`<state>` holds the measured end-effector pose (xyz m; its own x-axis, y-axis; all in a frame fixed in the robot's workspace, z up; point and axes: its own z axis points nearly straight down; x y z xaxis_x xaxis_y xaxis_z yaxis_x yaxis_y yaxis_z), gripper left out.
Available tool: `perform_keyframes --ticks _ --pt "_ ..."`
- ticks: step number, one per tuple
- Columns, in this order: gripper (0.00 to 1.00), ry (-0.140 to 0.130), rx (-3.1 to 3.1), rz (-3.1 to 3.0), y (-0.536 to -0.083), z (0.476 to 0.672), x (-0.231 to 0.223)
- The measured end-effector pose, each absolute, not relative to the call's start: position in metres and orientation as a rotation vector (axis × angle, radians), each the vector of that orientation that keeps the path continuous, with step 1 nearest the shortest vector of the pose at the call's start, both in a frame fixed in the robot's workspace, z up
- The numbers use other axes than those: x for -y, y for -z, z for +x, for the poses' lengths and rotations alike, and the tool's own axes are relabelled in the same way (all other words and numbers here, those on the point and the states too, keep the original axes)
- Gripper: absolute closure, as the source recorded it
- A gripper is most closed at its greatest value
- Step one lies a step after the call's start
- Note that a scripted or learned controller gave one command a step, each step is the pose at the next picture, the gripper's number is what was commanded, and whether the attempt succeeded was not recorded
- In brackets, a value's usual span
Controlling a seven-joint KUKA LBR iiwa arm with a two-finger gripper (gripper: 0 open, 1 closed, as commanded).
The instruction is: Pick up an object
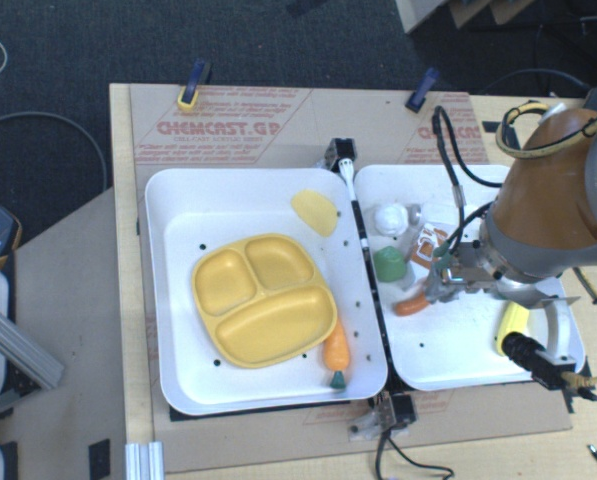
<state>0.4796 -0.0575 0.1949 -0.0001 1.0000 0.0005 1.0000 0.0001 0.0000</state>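
Note:
My gripper [441, 280] hangs low over the middle of the right bin [448, 363], reaching in from the right. Just below and left of it lies a small orange-red sausage-shaped piece [411, 306], close to the fingertips; I see nothing held. A green cup-like object [389, 262] sits to the gripper's left. A white ball [389, 217] and a clear item with an orange label [421, 240] lie behind it. A yellow object [512, 324] lies at the bin's right, partly under the arm.
The left bin [168, 268] holds a yellow divided plate [266, 296], a pale yellow flat piece [315, 211] at the back and a toy carrot [336, 351] near the front by the divider. Clamps hold the cardboard at the far edge.

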Motion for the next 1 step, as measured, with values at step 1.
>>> perform_keyframes --ticks 1 --pt "1.00 0.003 2.222 -2.224 -0.2048 0.4803 0.0574"
